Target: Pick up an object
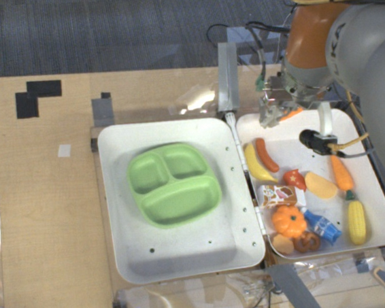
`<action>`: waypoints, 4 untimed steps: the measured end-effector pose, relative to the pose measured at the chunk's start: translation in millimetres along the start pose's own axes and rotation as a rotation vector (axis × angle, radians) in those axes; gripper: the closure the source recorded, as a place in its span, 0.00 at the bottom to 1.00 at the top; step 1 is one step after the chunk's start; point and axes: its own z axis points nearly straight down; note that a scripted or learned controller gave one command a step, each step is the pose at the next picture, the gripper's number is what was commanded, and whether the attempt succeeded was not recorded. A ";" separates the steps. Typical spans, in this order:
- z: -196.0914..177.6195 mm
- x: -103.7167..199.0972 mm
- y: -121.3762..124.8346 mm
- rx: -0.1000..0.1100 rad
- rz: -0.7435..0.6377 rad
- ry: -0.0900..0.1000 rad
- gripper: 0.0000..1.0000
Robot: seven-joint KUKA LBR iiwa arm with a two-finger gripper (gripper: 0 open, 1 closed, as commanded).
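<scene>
camera view: gripper [270, 112] hovers at right bin's [378, 233] far-left corner; jaw state unclear, nothing visibly lifted yet.

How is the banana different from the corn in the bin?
The banana lies at the left side of the right bin, by the sausage; the corn lies near the right side, lower in the view. The banana is curved, the corn straight. The banana looks smooth, the corn bumpy. Both are yellow, and both lie flat.
</scene>
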 end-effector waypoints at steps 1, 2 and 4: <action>0.1 -0.3 0.0 0.000 0.000 -0.001 0.00; 98.5 -61.9 -6.4 -0.003 -0.130 -0.002 0.00; 0.1 -13.9 0.6 0.000 -0.109 -0.001 1.00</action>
